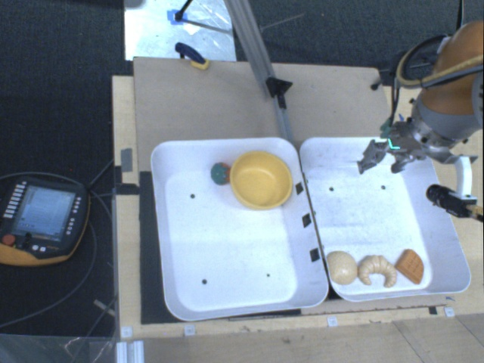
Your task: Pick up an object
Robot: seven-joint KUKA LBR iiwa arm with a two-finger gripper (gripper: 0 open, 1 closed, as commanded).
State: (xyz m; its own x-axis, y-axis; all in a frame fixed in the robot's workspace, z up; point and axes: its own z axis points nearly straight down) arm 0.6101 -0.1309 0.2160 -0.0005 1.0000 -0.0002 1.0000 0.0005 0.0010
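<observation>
My gripper (383, 161) hangs over the far part of the right bin (378, 203), its two fingers spread apart with nothing between them. At this bin's near edge lie a pale round bun (341, 267), a tan croissant (379, 270) and an orange waffle piece (411, 265), well below the gripper. The left bin (219, 263) holds a yellow bowl (261, 180) at its far right corner, with a small teal ball (220, 173) touching the bowl's left side.
A slanted metal pole (253, 40) ends in a black clamp (278, 88) behind the bins. A blue and yellow clamp (190, 54) lies on the board at the back left. A teach pendant (38, 218) rests on the floor at left.
</observation>
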